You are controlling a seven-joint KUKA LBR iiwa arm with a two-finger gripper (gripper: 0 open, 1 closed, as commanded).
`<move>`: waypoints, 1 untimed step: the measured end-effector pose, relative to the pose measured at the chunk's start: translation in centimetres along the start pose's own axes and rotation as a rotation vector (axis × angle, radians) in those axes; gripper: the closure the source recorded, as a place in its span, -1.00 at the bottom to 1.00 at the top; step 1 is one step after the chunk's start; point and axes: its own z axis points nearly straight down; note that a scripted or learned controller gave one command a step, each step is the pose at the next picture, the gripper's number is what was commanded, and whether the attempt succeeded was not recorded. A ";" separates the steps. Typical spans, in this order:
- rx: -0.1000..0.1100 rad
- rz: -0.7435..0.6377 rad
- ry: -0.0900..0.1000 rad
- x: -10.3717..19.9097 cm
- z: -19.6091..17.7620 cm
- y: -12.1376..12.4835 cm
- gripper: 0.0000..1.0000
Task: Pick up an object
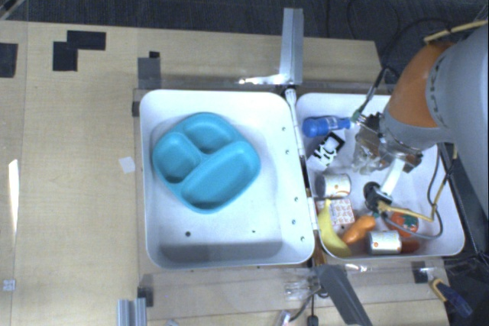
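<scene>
The right bin [451, 237] holds a heap of small objects. A blue bottle [322, 124] lies at its far left, with a black-and-white object [328, 147] just in front of it. Nearer lie a silver can [335, 185], a patterned packet [341, 211], a yellow banana [328, 232], an orange carrot [359, 227], a white cylinder [384, 242] and a red item [405, 222]. My gripper [367, 155] hangs over the middle of this bin, right of the black-and-white object and above the can. Nothing shows in its grasp.
In the left bin [164, 240] lies a blue divided plate [205, 159]. A metal post [292, 50] stands behind the wall between the bins. The grey arm with its orange band [416, 91] covers the right bin's far right part.
</scene>
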 end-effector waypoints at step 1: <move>0.001 -0.048 -0.001 7.9 -9.2 -0.9 1.00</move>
